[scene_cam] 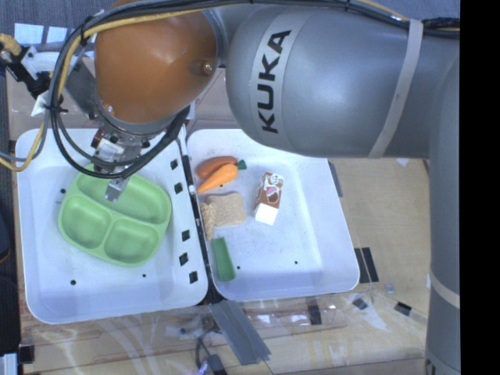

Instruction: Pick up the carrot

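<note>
Over the left bin [47, 287] hangs the gripper [114, 187], its tip just above the rear edge of a green divided plate [113, 219]. How wide the jaws stand cannot be told from this angle, and nothing can be seen between them. The grey arm [328, 76] and its orange band [152, 53] cover the rear of both bins.

The carrot [217, 172] lies well to the right of the jaws, across the divider, at the back of the right bin [328, 264], untouched. Just in front of it is a tan sponge-like block [224, 209]; farther right stands a small carton [269, 196], and nearer the front a green stick [223, 258] lies beside the divider.

Both bins are shallow, white and lightly speckled, resting on a pale wooden bench [391, 217]. Yellow and black cables [70, 92] loop down left of the wrist.
</note>
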Robot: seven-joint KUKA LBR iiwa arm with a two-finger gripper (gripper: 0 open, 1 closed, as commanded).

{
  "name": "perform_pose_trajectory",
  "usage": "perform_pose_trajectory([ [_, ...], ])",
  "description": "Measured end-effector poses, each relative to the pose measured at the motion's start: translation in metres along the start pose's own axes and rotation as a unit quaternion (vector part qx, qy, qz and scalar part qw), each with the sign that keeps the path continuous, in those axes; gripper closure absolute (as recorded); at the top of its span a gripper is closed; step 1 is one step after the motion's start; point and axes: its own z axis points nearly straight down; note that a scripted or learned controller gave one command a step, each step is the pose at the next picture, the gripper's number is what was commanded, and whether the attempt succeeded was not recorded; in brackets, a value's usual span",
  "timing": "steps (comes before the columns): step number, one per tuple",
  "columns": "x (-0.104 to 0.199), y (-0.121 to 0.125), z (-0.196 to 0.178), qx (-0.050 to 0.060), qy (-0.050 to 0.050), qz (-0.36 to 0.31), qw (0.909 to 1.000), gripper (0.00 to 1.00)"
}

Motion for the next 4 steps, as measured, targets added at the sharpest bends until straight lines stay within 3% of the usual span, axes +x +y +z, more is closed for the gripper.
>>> perform_pose_trajectory([
  [1,0.013,-0.015,0.037,0.001,0.000,-0.176,0.9844,1.00],
  [2,0.012,-0.012,0.086,-0.001,0.000,-0.051,0.9987,1.00],
  [3,0.021,-0.017,0.057,0.002,0.001,0.094,0.9956,1.00],
  [4,-0.018,0.005,0.037,0.002,0.001,0.340,0.9406,1.00],
])
